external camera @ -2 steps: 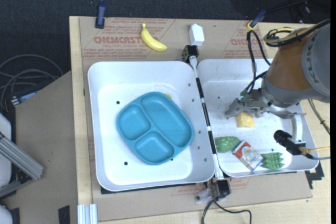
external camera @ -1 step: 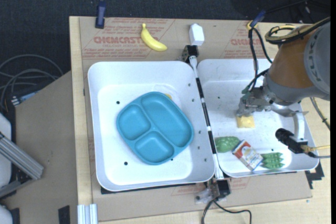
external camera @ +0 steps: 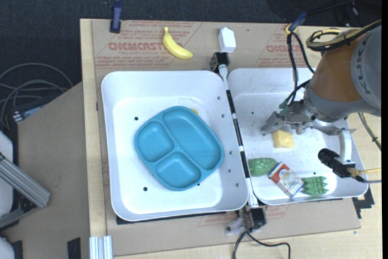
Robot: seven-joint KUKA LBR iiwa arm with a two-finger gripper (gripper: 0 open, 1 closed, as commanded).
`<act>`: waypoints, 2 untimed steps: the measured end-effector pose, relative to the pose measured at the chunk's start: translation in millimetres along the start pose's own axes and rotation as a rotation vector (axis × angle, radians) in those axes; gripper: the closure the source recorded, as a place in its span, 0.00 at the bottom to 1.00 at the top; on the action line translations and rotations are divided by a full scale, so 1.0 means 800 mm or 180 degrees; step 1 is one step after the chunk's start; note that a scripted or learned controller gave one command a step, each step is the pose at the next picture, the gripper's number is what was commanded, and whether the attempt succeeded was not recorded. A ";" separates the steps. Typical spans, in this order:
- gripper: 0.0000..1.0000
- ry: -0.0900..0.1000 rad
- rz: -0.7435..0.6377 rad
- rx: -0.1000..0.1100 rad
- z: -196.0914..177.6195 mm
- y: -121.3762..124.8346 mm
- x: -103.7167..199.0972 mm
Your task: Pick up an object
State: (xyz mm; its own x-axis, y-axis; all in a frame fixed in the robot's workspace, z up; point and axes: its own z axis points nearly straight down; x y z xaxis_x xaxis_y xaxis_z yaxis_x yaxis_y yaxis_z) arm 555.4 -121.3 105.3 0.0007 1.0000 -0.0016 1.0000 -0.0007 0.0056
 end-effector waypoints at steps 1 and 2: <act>0.00 -0.0001 0.0001 0.0004 0.024 -0.017 0.015; 0.00 0.0009 0.0001 0.0026 0.026 -0.035 -0.015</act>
State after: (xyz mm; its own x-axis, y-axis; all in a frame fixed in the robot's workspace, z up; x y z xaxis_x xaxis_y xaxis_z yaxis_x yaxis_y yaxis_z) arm 527.9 -133.6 84.4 0.0008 1.0000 0.0013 1.0000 -0.0008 -0.0026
